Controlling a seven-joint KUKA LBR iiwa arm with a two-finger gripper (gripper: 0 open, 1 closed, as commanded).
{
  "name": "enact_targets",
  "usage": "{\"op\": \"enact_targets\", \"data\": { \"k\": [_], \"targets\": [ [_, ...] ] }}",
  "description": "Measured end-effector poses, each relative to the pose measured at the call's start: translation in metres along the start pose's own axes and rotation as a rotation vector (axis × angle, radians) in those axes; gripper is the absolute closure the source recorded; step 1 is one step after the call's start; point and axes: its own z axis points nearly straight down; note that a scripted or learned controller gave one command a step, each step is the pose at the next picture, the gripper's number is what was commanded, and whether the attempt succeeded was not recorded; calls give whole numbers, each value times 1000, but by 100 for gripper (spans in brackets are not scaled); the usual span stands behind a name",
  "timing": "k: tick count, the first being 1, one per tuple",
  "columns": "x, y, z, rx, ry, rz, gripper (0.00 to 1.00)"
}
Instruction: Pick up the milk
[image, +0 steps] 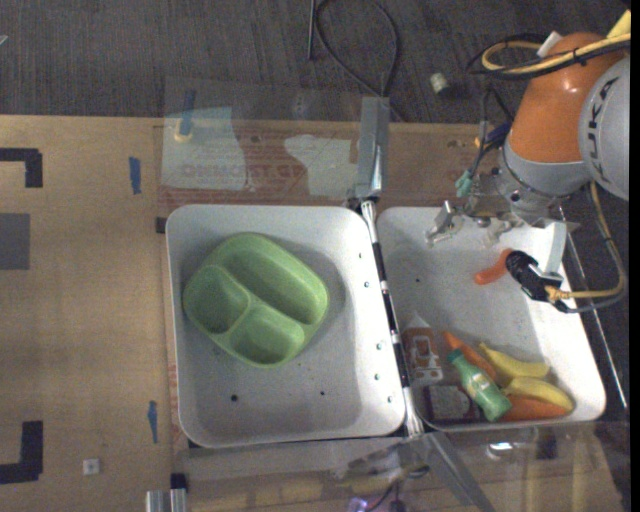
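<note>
Arm (560, 120) upper right, "KUKA" partly legible, gripper (445, 222) over right bin (520, 300), fingers state unclear, milk (423, 355) lower centre-right w/ unreadable label, green tray (255, 298) in left bin (200, 400).

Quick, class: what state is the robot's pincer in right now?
Pincer: over the right bin's far side, holding nothing visible; open or closed cannot be told.

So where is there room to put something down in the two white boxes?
Left bin: bare floor along the near edge, below the green plate. Right bin: bare middle, between the end effector at the far side and the crowded near edge, where the milk, green bottle and bananas lie.
</note>
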Motion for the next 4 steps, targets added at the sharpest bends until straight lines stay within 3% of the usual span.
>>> {"op": "enact_targets", "data": {
  "k": [1, 2, 3, 4],
  "targets": [
    [-74, -67, 72, 0, -1, 62, 0],
    [-50, -68, 90, 1, 1, -36, 0],
    [-68, -110, 114, -8, 2, 170, 0],
    [-88, -148, 114, -8, 1, 414, 0]
  ]
}}
